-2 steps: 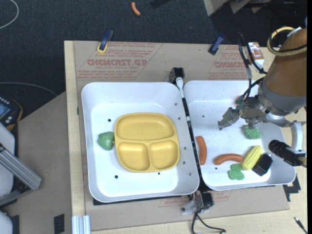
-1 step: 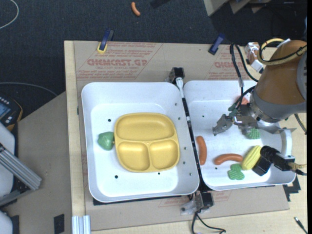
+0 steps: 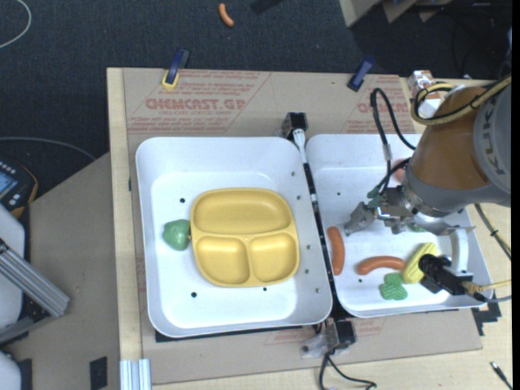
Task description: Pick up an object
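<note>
Nearest to you, at the front of the right shallow white plastic bin [image 3: 351,177], lies a small green lumpy toy [image 3: 394,288]. Just behind it are a yellow banana-shaped toy [image 3: 420,260] and an orange sausage-shaped toy [image 3: 380,264] lying flat. A second, redder sausage-shaped toy [image 3: 335,250] lies along the bin's left wall. Any of these could be the thing to pick up, and all of them rest on the bin floor.

A little further back, the silver metal gripper [image 3: 378,218] hangs over the middle of the right bin, just behind the orange sausage-shaped toy. You cannot tell if it is spread apart or pressed together, and you can see no toy in it. So it looks like the picking up is not done yet, and this is the reaching step. Next, the gripper likely needs to come forward and down over one toy, line up across its thin side, and then squeeze.

The grey and orange robot arm [image 3: 455,149] comes in from the right and bends down, with its wrist tipped toward the bin floor.

In the left shallow white plastic bin [image 3: 162,177] sit a yellow plastic plate with three parts [image 3: 244,236] and, touching its left edge, a round green toy [image 3: 176,234].
</note>
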{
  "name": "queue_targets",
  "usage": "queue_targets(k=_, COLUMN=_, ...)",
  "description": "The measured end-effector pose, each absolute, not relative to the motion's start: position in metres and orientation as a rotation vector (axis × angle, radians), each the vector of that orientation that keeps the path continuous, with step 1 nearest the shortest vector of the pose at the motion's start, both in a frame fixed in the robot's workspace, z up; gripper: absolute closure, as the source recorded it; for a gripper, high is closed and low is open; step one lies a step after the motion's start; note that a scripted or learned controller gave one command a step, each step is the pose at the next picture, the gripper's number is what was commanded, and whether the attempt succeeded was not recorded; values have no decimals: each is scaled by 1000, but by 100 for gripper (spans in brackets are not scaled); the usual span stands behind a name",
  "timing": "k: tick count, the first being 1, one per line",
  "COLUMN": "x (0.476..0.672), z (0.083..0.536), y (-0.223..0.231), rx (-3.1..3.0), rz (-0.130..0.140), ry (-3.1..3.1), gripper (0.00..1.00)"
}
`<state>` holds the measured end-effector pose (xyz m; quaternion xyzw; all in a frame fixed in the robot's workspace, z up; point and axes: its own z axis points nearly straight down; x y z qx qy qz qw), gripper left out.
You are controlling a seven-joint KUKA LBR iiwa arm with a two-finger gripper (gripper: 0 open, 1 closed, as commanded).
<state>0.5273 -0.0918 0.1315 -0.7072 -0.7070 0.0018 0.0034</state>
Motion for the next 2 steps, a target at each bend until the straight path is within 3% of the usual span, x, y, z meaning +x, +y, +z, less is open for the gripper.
queue_targets(k=1, x=527, z=82, y=-91, rx=-2221, rz=3, ry=-2217, gripper=0)
queue_targets(k=2, x=528, z=95, y=-92, rx=-2224, rz=-1, ry=-2220, gripper=100)
